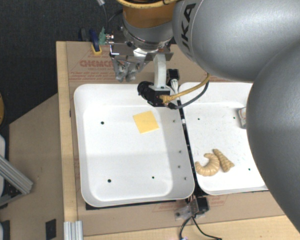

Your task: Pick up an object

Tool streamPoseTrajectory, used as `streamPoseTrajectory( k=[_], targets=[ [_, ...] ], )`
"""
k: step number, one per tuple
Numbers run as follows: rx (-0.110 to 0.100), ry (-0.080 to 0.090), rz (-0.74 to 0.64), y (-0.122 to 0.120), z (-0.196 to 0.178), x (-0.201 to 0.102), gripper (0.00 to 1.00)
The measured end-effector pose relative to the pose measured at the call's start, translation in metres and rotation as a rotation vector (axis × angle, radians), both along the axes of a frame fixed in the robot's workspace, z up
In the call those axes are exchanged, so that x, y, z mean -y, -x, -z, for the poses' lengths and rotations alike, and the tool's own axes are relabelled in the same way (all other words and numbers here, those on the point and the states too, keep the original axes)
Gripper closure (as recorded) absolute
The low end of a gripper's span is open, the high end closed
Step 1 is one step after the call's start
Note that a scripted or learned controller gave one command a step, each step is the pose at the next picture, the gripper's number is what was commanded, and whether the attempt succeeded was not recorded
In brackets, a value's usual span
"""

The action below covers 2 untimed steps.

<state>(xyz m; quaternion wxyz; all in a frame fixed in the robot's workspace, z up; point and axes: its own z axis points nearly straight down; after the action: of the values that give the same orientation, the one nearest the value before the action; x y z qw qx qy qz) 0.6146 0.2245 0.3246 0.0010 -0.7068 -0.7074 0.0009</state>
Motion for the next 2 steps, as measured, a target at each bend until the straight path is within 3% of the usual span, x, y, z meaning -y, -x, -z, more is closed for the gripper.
streamPoseTrajectory(
  k=[1,2],
  targets=[
    [-0.003,0.001,0.000,0.038,0.018,0.000,1.00],
    [-0.002,0.000,-0.002,0.083,-0.004,0.000,1.00]
  ],
)
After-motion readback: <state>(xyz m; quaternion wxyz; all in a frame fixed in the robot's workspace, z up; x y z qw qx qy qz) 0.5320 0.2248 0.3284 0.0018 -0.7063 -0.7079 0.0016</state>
